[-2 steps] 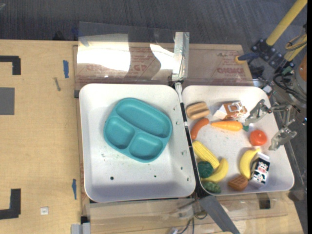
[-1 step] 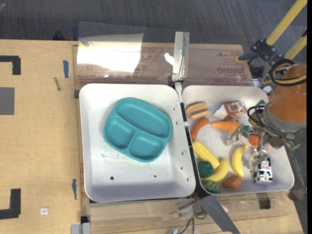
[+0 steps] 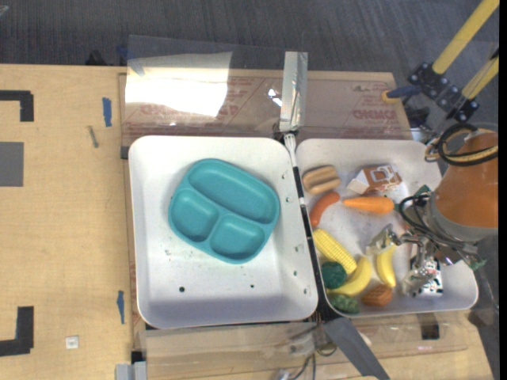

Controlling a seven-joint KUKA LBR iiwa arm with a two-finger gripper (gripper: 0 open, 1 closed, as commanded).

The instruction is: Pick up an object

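The right bin (image 3: 463,298) holds a heap of toy food. A hot dog bun (image 3: 320,178) lies at its back left, with a carrot (image 3: 368,205) and a small carton (image 3: 380,177) beside it. A corn cob (image 3: 333,248) lies in the middle, above a banana (image 3: 356,279) and a green broccoli (image 3: 333,276). A second banana (image 3: 386,265) lies just left of my gripper (image 3: 421,274). The gripper hangs low over the bin's front right part, under the orange-banded wrist (image 3: 469,196). Nothing can be seen held in it.
The left bin (image 3: 150,283) bears a teal divided plate (image 3: 224,209). A reddish-orange piece (image 3: 321,208) lies near the divider between the bins, and a brown piece (image 3: 378,294) sits at the right bin's front. Yellow struts (image 3: 467,26) stand at the back right.
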